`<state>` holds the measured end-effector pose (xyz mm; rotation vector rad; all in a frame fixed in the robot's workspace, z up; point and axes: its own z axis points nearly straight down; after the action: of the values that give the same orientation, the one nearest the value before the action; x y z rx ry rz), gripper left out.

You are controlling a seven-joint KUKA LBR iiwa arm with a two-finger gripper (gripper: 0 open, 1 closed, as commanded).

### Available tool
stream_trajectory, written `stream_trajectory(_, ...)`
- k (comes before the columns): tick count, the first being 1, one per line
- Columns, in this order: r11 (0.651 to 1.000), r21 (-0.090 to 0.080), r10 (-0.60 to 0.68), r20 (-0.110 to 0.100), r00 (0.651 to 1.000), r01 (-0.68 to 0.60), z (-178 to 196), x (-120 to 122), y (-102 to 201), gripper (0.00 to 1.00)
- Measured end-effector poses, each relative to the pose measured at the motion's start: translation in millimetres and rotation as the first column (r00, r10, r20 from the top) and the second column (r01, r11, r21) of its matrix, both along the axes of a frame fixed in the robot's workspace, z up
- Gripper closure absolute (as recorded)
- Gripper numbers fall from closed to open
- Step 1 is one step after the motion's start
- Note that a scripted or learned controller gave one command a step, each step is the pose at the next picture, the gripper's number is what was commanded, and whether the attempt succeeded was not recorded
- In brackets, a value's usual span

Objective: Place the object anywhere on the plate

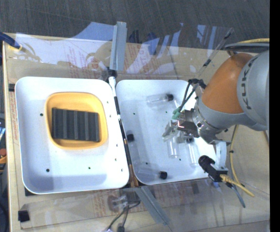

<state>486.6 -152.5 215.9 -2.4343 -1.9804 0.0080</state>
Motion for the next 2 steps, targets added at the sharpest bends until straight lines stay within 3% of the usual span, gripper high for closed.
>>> stream_trajectory(1, 0.976, 0.001, 0.218, 0.005, 0.976, -0.218, 12, 61, 56, 1.00)
stream_trajectory(2, 0.938, 0.001, 0.347, 0.004, 0.938, -0.347, 0, 94, 82, 1.00)
